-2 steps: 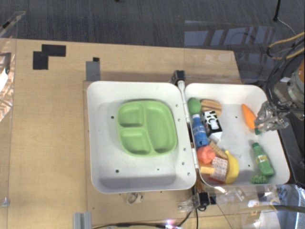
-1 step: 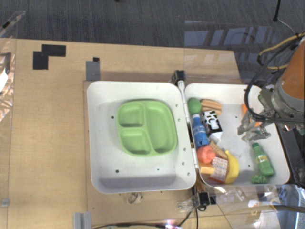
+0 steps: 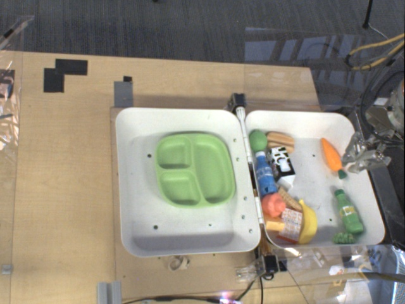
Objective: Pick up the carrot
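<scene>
Since the compartment tray (image 3: 192, 170) fills the left bin (image 3: 136, 189), nothing there matters. Carrot (image 3: 331, 154) lies on the right bin (image 3: 316, 185) floor near its far right wall, well apart from the toy pile along the divider; green bottle (image 3: 347, 212) sits nearer the camera. Gripper (image 3: 362, 159) hangs just beside the carrot; finger spacing unreadable. Risk: wall close behind, so a finger could strike the rim or nudge the carrot aside. Bench (image 3: 63, 189) is light wood; dark carpet beyond.
</scene>
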You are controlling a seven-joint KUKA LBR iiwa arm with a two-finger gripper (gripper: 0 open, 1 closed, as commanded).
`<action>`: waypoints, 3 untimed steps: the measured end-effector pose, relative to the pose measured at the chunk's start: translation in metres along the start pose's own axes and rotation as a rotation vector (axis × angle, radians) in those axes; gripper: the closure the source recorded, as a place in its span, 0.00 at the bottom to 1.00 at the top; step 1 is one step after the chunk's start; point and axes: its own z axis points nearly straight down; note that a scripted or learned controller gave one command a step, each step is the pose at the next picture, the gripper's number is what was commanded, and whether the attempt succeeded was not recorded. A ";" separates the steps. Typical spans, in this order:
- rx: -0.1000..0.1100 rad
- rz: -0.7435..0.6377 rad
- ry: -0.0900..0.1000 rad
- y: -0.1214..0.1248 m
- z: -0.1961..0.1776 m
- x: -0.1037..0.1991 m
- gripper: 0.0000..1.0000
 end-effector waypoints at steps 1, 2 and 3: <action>0.002 0.145 -0.003 -0.027 0.190 -0.022 1.00; -0.002 0.144 -0.001 -0.026 0.192 -0.021 0.00; 0.003 0.046 -0.004 -0.091 0.131 -0.047 0.00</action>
